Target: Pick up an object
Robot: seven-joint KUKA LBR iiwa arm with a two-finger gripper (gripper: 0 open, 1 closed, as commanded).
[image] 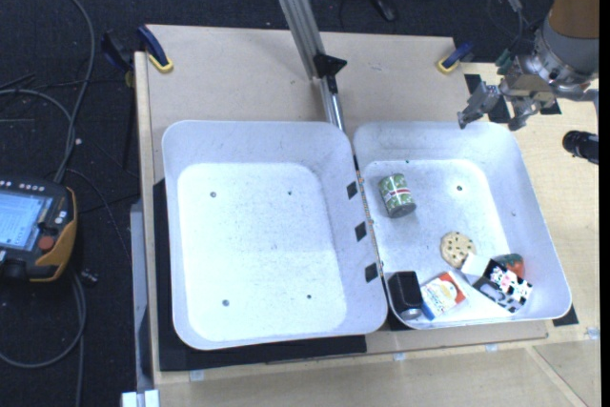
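Can [397, 194], cookie [457, 249] and three small packs lie in the right bin [515, 172]; gripper [499, 109] hangs above that bin's far right rim.
Can lies on its side in the bin's left-centre. Cookie sits nearer the front, apart from the can. Black pack [406, 292], orange-white pack [443, 293] and black-white toy [505, 281] line the front wall. Gripper fingers stand apart, holding nothing. Left bin [191, 148] adjoins the right bin.
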